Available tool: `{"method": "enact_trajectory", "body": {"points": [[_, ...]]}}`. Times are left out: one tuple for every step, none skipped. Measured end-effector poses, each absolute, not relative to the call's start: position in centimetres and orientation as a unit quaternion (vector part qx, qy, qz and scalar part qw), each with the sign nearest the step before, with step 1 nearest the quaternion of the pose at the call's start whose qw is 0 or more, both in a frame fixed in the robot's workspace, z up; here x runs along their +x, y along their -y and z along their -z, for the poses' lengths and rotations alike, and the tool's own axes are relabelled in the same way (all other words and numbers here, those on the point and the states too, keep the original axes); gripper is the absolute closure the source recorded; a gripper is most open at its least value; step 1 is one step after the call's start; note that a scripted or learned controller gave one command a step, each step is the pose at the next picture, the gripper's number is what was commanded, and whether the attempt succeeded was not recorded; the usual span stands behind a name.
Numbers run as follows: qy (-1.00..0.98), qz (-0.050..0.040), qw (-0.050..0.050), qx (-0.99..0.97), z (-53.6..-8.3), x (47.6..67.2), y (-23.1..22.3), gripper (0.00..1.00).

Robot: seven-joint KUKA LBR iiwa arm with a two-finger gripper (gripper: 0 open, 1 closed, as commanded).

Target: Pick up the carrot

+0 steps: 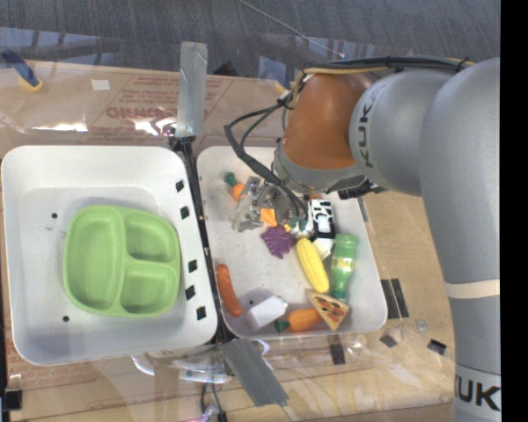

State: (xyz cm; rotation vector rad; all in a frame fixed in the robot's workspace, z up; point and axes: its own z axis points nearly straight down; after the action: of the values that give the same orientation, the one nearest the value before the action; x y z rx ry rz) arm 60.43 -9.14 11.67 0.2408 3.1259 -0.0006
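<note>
From my remote station, the overhead camera looks down on two white bins on the bench. The left bin (18, 236) fills the left half of the frame and carries a green divided plate (121, 259) with three compartments, lying flat at its middle. The right bin (213, 170) sits just beside it at centre frame, crowded with toy food.

The grey arm (458, 148) enters from the right of the frame, its orange band (321, 121) above the upper part of the right bin. The jaws (262, 205) hang low over the bin's upper middle, metal fingers (246, 214) pointing down and left; I can make out something orange among them, but I cannot tell whether they are open, closed or gripping anything.

I take the carrot (297, 321) to be the orange piece with a green end at the bottom edge of the right bin, between a white block (267, 309) and a pizza slice (329, 308). A corn cob (312, 265) and a green bottle (341, 265) lie side by side right of centre, purple grapes (278, 240) just left of the cob. An orange-red sausage-like piece (228, 290) lies along the bin's lower left wall, and a small orange piece (237, 191) sits near the upper left of that bin
</note>
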Motion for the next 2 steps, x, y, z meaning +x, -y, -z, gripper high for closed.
{"method": "enact_trajectory", "body": {"points": [[-0.993,0.0007,0.004,-0.12,-19.7,60.8,7.0,1.0],[-0.977,0.0,0.003,-0.215,-26.4,61.5,-2.8,1.0]]}}
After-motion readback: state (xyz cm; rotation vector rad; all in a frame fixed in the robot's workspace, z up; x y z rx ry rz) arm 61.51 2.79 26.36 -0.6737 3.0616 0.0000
